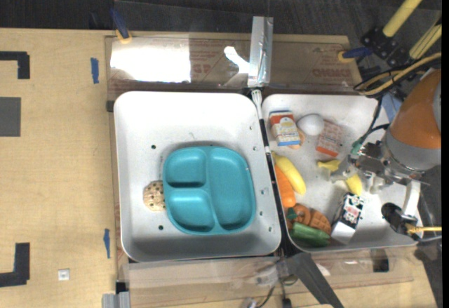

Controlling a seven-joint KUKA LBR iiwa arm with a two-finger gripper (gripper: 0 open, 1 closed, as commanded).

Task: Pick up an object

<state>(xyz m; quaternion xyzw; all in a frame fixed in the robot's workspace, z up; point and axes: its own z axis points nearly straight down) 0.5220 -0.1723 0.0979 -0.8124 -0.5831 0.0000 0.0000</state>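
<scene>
**Gripper low over right bin, nothing visibly held**

Gripper (365, 175) sits at the right side of the right bin (365, 106), under the orange-banded wrist. Grip state: cannot tell, wrist hardware blocks it, and nothing is seen clamped. Nearest candidates: a small yellow piece (354, 184) touching or just under the tool, and a black-and-white carton (349, 215) just below it toward the near rim, standing roughly upright with a slight tilt. Either looks like the likely target; which one, cannot tell. Further left lie a banana (290, 172) and a carrot (284, 189), side by side, long axes running diagonally along the bin's left wall. A green vegetable (309, 232) lies at the near left corner. Egg (310, 123), small milk carton (285, 128) and snack packet (330, 138) sit toward the far wall, well apart from the tool. Clutter is tight around the yellow piece, so a neighbour could get bumped. Left bin (133, 117) holds a teal divided plate (208, 189) with a cookie (153, 195) at its left edge.
</scene>
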